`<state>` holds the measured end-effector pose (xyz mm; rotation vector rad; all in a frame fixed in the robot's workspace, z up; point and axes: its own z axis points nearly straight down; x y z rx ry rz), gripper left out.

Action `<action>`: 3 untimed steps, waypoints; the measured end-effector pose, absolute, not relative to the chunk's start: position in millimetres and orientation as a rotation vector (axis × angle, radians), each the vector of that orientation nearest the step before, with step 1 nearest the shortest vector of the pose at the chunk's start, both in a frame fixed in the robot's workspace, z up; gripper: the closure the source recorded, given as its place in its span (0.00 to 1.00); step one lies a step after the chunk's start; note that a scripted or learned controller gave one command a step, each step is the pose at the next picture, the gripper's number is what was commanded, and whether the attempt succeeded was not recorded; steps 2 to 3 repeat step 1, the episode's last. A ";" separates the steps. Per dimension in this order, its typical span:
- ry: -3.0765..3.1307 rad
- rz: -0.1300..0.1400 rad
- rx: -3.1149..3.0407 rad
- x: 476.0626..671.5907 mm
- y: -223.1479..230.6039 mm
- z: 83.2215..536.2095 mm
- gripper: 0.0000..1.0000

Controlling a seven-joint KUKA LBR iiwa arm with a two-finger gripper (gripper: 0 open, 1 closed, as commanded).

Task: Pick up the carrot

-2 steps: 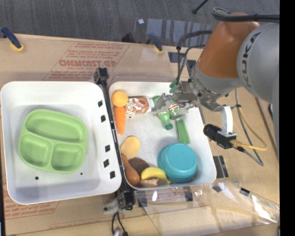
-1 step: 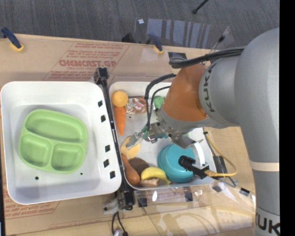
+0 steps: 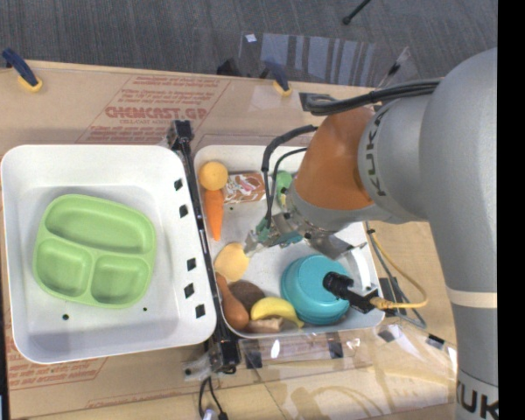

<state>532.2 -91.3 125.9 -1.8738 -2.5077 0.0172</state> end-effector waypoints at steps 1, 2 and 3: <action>-2.450 0.003 -1.960 512.0 -0.9 193.5 1.00; -2.450 0.003 -1.960 512.0 -0.9 193.5 1.00; -2.450 0.003 -1.960 512.0 -0.9 193.5 1.00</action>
